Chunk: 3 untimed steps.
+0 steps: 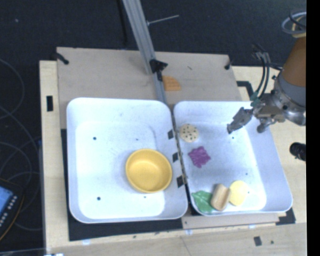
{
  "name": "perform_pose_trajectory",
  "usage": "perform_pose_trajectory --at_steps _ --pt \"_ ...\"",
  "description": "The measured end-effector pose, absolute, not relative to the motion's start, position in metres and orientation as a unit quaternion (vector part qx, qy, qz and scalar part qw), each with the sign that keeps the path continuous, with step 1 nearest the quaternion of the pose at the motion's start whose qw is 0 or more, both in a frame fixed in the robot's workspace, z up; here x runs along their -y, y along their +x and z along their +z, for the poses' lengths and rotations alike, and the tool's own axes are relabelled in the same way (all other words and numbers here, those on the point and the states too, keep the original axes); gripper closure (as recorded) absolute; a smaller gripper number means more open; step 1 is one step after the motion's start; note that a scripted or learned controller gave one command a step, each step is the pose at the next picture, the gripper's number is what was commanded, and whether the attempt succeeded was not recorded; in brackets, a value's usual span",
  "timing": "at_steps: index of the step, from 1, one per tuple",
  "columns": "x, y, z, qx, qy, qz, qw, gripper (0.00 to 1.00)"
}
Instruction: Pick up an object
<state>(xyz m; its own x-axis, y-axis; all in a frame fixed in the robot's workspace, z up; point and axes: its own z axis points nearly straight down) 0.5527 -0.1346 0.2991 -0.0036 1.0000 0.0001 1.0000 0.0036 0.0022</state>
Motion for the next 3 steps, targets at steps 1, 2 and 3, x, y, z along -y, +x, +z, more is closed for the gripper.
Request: perform_pose_trajectory --at_steps 1,2,3 --pt "0.135 0.553 0.299 -0.708 0.706 0.0010 0.001 0.00" --pt "0.128 0.559 0.248 -0.707 0.708 -0.0017 -0.001 0.00" --pt "0.126 0.558 0.185 -0.707 0.707 -0.0024 -0.002 0.00"
